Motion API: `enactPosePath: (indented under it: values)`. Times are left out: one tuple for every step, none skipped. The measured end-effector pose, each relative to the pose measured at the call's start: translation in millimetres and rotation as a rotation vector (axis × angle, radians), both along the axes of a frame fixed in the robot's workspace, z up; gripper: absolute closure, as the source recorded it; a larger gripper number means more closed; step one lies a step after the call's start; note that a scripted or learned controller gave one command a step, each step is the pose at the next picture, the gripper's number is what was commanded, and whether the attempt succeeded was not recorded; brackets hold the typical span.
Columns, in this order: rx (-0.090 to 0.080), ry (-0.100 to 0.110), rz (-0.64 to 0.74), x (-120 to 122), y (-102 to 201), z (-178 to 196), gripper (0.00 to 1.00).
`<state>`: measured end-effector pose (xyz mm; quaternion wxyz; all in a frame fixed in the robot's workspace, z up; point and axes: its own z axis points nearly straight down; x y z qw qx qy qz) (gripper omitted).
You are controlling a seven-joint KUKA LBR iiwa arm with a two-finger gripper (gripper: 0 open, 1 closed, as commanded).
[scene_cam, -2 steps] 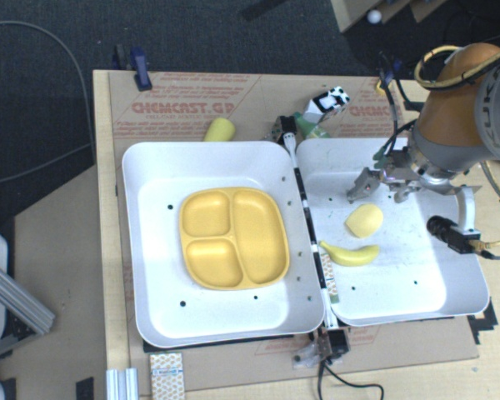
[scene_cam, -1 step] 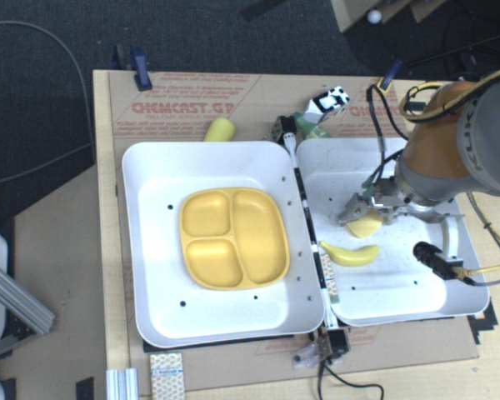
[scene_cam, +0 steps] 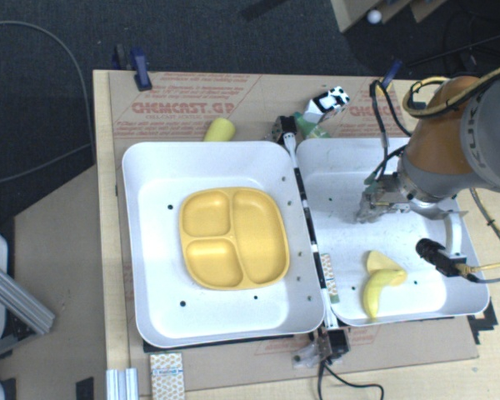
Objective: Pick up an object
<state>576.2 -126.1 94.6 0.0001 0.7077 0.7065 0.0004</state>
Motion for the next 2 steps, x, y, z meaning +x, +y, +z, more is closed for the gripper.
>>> enactPosePath:
  values:
    - [0.000, 0.000, 0.000, -0.1, 0.1, -0.2, 0.00]
    - [0.000, 0.002, 0.000, -91.2, -9.2, 84.3, 0.00]
